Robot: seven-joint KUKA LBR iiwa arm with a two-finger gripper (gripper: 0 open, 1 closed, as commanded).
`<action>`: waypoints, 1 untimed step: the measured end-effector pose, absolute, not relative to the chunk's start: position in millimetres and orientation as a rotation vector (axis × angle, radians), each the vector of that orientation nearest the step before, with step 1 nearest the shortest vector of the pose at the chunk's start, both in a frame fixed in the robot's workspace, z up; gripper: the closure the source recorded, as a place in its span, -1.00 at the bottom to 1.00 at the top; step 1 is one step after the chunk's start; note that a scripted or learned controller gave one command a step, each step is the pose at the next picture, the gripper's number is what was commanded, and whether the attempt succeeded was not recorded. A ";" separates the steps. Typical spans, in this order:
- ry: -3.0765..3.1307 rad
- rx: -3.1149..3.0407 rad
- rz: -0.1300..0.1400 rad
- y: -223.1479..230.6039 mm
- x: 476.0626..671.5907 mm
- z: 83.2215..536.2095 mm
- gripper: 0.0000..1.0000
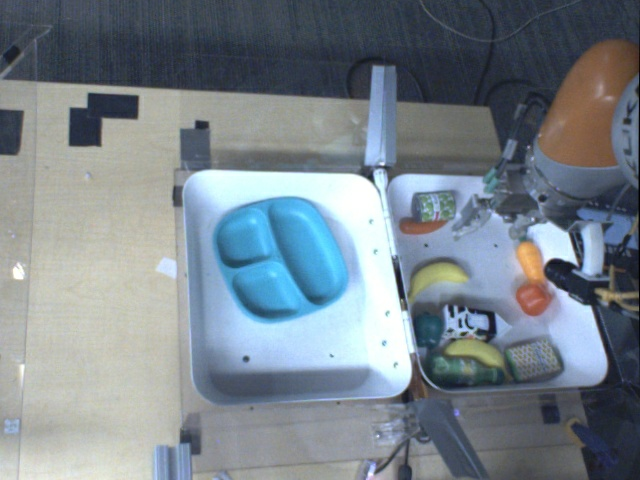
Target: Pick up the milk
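Pale wooden bench top [90, 298] carries two shallow white bins side by side, with dark carpet and a looping cable beyond the far edge. Filling the middle of the left bin [215, 368] is a blue divided tray [283, 256].

Over in the right bin [595, 368], the milk [469, 321], a small carton with black-and-white cow patches, lies on its side near the front edge, toward the front-left corner. Its long axis runs roughly left to right, parallel to that front edge; which end is the top I cannot tell. A yellow banana [437, 275] sits just behind it, a second banana [473, 350] and a green item [462, 371] press against its front, and a teal object [429, 326] touches its left end. A green can [434, 206] stands near the back-left corner, and a carrot [529, 260] and a red-orange piece [533, 298] lie toward the right edge.

Hovering near the bin's back edge is the gripper [478, 213], well apart from the milk, fingers spread with nothing between them. My judgement is that the approach is not yet made: the next move calls for travel toward the front edge, jaws turned across the carton's short width, and a descent clear of the crowding bananas.
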State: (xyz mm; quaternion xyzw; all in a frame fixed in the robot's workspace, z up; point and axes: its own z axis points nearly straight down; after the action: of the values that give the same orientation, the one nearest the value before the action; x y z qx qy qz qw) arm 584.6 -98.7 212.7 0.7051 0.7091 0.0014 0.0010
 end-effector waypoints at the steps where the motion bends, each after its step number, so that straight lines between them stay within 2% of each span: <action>1: 2.227 2.208 0.011 -97.5 586.4 224.4 1.00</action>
State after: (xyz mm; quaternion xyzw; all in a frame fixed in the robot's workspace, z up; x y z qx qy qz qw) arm 586.4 -97.5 224.4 0.7040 0.7102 0.0035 0.0029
